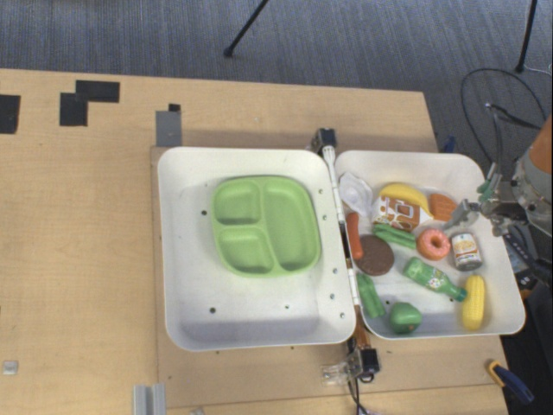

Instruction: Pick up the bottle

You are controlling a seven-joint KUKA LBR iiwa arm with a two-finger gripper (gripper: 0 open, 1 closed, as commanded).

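So the gripper [484,204] sits over the right bin's [505,318] right edge, up near the far corner, and honestly I can't tell how it's set. The bottle [434,279] is green with a pale label, lying flat in that bin's near half, well apart from the gripper. Its long axis runs diagonal, narrow neck end aimed at the near right, almost touching a corn cob [473,301]. A pink donut [432,244] sits just beyond it.
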